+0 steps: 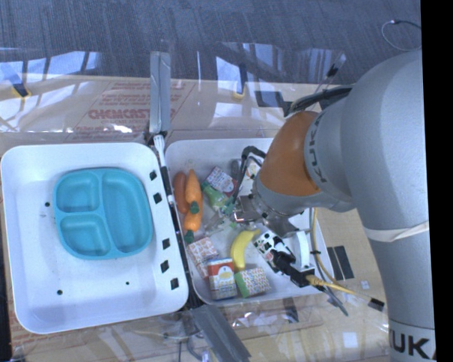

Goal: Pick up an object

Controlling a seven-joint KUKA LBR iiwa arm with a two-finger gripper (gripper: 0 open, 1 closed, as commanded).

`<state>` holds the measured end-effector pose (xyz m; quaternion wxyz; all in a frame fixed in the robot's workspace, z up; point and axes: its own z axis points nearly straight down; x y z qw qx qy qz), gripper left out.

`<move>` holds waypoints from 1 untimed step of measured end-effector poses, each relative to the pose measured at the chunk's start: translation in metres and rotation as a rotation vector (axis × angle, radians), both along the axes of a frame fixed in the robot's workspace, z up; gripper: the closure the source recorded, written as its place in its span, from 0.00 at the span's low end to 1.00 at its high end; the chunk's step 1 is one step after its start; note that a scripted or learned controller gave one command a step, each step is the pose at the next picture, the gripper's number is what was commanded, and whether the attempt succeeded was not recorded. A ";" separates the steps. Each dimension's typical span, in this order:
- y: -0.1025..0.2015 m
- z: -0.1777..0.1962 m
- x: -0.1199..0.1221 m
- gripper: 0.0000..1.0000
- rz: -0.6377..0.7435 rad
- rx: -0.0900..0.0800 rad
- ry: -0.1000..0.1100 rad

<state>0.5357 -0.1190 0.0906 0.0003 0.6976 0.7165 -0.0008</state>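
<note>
**A:** Presently, item one: which step was recorded as in hand?

**B:** The approach and descent, as judged. The end effector point(246, 207) was found low over the right bin point(182, 152), at the middle of its contents, with the grey arm point(375, 155) and its orange band point(289, 162) lying across that bin's right side. Whether anything was gripped could not be told; that part was hidden under the wrist.

**A:** Item two: candidate objects and their places?

**B:** All were listed in the right bin. Two carrots point(188, 197) were noted along its left wall. A banana point(242, 248) was entered near the front, just beside the end effector. A small carton with a red top point(221, 278) and a green-and-yellow box point(252, 280) were logged at the front edge, touching one another. A printed packet point(220, 180) was noted towards the back. A blue divided plate point(102, 213) was recorded in the left bin point(29, 298), well apart.

**A:** Item three: what was called for next?

**B:** A closing on one object was judged to be required, then a straight lift. Crowding was noted; neighbours could be nudged or pinched together.
</note>
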 end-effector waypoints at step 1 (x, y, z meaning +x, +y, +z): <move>-0.026 -0.001 0.003 0.00 -0.048 0.001 0.002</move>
